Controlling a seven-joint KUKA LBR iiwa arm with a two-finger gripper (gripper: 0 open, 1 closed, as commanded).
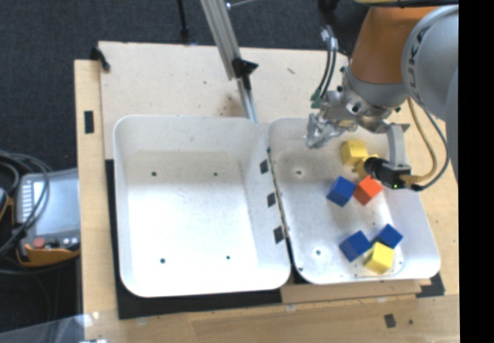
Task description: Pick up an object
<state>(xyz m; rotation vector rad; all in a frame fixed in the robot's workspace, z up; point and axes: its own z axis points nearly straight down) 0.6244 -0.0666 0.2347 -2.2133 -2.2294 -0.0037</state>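
Several small blocks lie in the right bin point(309, 202): a yellow block point(353, 153) near the back, a blue block point(340, 191) and an orange block point(368, 189) side by side in the middle, and two blue blocks point(354, 246) point(389, 236) with a yellow block point(380, 257) at the front right. My gripper point(319, 133) hangs over the bin's back left part, just left of the upper yellow block and apart from it. Nothing shows between its fingers.
The left bin point(131, 179) lies beside the right one, their rims meeting at the middle. A slanted metal rail point(220, 25) rises from the back of the bench. A pendant and cables point(38, 218) lie off the bench at the left.
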